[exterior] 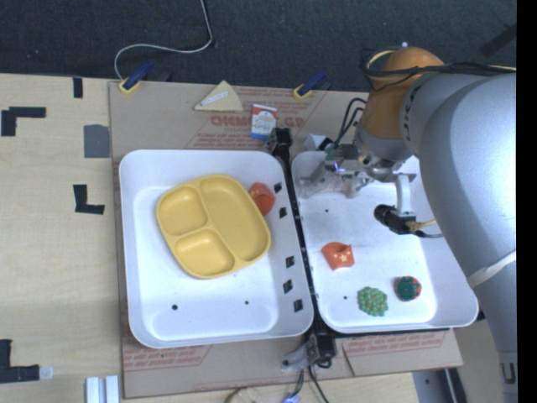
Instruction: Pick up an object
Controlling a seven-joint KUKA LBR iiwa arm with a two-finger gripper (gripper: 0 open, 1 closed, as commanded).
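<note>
In the right bin point(436, 309), a small orange piece point(337, 255) lies near the middle. A light green bumpy lump point(372, 300) and a dark green ball with red on it point(408, 288) rest near its front edge. The left bin point(143, 309) holds a yellow divided tray point(211, 223), with a small orange-red object point(262, 198) against the tray's right edge. My gripper point(325, 171) hangs low over the far left corner of the right bin, well behind the orange piece. The grey arm point(470, 158) with its orange band point(394, 82) covers the bin's far right.
A black clip strip point(289, 225) runs between the two bins. Behind them on the cardboard sit a small red and white carton point(263, 122), a tan triangle point(220, 97) and blue clamps point(310, 82). A thin cable point(168, 50) loops at the back.
</note>
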